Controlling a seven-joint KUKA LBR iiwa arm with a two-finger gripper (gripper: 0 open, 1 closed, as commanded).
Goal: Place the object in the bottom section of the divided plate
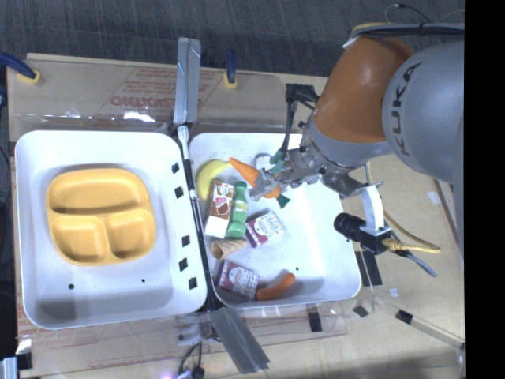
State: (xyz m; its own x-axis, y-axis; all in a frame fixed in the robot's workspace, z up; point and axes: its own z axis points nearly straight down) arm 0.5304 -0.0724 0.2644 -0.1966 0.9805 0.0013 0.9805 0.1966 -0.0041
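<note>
A yellow divided plate (pixel 100 214) lies in the left bin (pixel 31 290), with one long section at its top and two smaller ones below; nothing lies on it. My gripper (pixel 271 182) hangs low over the upper middle of the right bin (pixel 335 267), far from the plate. It is right beside an orange carrot (pixel 243 168), and a small orange and dark green bit shows just under its tip. The grey and orange arm hides the bin's upper right corner.
The right bin holds a banana (pixel 207 176), a brown box (pixel 222 199), a green bottle (pixel 237 210), a maroon packet (pixel 266 227), a cone (pixel 226 247), a maroon can (pixel 238 279) and a sausage (pixel 276 285). A metal divider (pixel 187 85) runs between the bins.
</note>
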